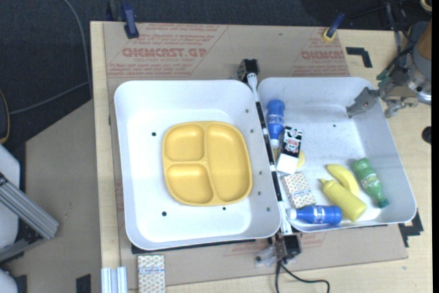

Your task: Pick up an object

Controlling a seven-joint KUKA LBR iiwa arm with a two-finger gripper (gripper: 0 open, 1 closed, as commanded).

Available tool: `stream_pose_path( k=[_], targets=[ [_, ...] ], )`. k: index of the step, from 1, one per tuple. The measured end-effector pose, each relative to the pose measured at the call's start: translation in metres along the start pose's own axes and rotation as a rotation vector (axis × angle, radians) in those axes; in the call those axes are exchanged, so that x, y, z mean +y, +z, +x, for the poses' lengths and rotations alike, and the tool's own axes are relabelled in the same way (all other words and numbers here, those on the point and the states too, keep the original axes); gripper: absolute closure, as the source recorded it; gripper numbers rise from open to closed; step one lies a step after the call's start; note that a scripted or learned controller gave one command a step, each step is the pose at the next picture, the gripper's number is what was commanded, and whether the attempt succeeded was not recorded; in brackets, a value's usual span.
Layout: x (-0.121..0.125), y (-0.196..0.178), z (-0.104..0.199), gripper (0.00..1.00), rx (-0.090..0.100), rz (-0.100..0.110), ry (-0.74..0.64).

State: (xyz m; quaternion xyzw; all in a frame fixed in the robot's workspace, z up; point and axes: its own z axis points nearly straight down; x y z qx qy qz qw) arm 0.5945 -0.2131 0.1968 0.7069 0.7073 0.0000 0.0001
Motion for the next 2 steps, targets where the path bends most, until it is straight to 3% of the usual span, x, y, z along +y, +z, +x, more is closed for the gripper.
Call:
stream_pose_path(
  k=[1, 2],
  targets=[
    [-0.094, 0.061, 0.026, 0.0, 0.001, 0.002, 0.001],
    [-0.104, 0.112, 0.087, 0.0, -0.001, -0.002, 0.0]
  ],
)
